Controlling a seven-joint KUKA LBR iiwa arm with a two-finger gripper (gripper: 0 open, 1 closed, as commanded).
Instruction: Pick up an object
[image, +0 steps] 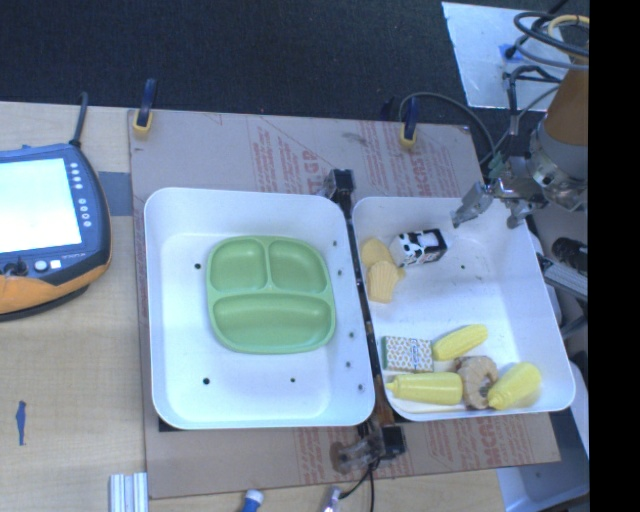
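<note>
My gripper (494, 212) hangs over the far right corner of the right bin (540, 290), open, with nothing between its fingers. A small black-and-white cow toy (420, 246) lies just left of and below it. Two pale yellow pieces (379, 270) rest against the bin's left wall. Along the near edge lie a patterned little box (407, 353), a yellow corn cob (460, 341), a long yellow piece (425, 388), a brown lump (479, 377) and another yellow piece (516, 385).
The left bin (170, 330) holds a green divided plate (270, 293). A teach pendant (45, 225) with a white screen lies on the bench at far left. Clamps (143, 118) and cables (440, 105) sit along the board's far edge.
</note>
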